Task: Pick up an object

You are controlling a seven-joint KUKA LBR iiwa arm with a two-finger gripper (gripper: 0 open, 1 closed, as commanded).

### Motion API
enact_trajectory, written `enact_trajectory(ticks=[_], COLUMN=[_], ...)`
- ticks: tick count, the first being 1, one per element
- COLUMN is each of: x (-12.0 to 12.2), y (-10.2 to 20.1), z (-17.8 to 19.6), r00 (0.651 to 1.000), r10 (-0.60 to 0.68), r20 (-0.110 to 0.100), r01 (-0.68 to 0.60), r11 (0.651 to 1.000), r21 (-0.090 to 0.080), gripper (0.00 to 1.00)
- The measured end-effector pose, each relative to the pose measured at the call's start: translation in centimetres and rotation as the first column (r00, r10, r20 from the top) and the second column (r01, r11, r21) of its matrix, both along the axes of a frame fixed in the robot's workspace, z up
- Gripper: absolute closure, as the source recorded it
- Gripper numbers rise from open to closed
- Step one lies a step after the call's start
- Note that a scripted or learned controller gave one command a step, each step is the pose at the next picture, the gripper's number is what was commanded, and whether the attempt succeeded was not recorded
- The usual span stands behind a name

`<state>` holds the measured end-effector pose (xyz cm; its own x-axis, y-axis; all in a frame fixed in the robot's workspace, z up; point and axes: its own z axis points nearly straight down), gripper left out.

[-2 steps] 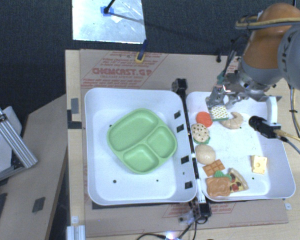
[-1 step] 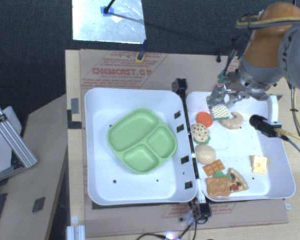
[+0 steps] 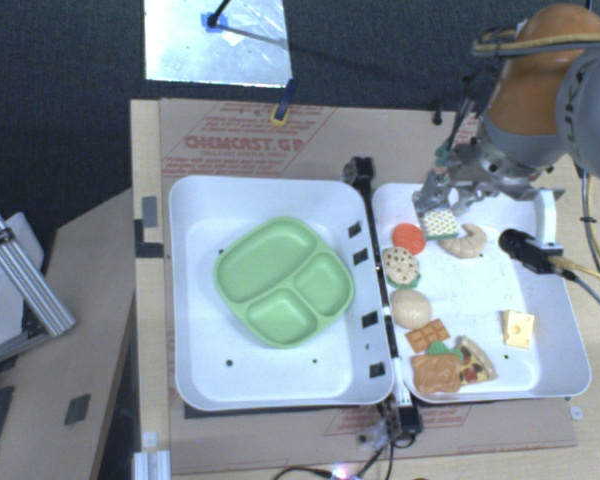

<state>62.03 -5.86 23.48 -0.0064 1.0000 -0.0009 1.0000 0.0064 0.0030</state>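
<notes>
Waffle toy (image 3: 441,224) sits right under my gripper (image 3: 442,204), next to the croissant (image 3: 467,240). I can't tell if the jaws grip it.

Green plate (image 3: 283,283), white bins (image 3: 195,268)

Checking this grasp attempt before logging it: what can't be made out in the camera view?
- Gripper: open or shut is too blurred to tell; it hangs over the checkered piece.
- Grip on that piece: unclear.
- Arm: cut off by the right edge.
</notes>
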Motion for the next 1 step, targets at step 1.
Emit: enact_trajectory(ticks=[1], x=[0.23], y=[-0.5], z=[-0.1], r00=[1.0], r10=[-0.005], r20=[0.0], r01=[0.005], r11=[1.0], r21=[0.0], gripper=[1.0])
